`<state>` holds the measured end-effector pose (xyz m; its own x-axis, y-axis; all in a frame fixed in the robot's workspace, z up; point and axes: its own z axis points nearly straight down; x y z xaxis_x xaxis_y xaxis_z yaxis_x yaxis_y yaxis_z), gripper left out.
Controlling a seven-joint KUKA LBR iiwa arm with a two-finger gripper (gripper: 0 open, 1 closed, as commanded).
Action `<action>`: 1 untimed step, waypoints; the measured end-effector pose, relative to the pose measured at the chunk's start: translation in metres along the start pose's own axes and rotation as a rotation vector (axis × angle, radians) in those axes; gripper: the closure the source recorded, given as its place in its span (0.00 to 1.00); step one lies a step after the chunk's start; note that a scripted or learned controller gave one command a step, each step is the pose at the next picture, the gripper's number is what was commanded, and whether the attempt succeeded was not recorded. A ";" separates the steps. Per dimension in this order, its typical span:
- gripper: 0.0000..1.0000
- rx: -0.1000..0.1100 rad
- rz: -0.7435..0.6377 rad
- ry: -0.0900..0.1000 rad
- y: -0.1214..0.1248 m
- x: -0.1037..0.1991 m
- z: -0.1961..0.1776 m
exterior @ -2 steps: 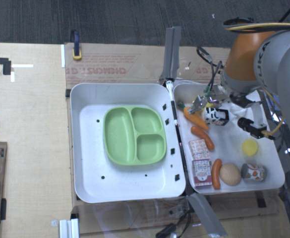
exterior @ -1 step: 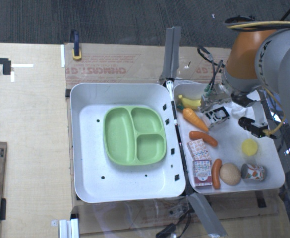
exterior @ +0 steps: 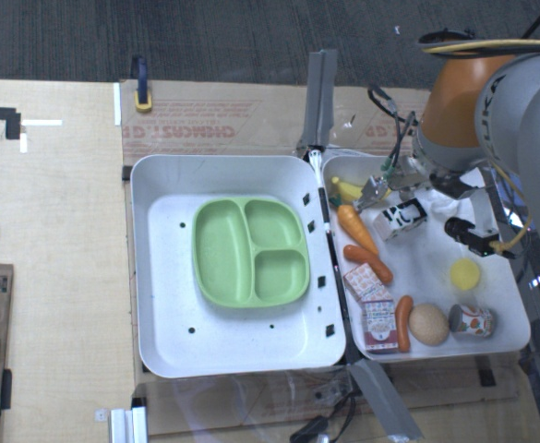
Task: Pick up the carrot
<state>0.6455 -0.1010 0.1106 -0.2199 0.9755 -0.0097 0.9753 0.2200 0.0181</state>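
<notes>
The carrot (exterior: 355,228) lies in the right bin (exterior: 508,295), close to its left wall, slanting from upper left to lower right, its blunt end just below a small banana (exterior: 346,189). A shorter orange piece, perhaps a sausage (exterior: 367,263), lies just beyond its tip, so the two nearly form a line, and a close from the wrong side could catch both. The gripper (exterior: 378,192) hangs just up and right of the carrot's upper end, near a black-and-white box (exterior: 402,215); whether it is released or clenched I cannot tell, and nothing shows in it. It seems placed for an approach, not yet over the carrot's middle. Further out lie two cartons (exterior: 373,305), an egg (exterior: 427,324), a lemon (exterior: 465,274) and a small can (exterior: 473,320). The left bin (exterior: 159,340) holds a green tray (exterior: 250,252).
</notes>
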 end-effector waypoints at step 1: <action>0.00 0.020 -0.223 0.013 -0.068 0.029 -0.081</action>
<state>0.5717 -0.0874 0.1901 -0.4307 0.9025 0.0012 0.9025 0.4307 -0.0027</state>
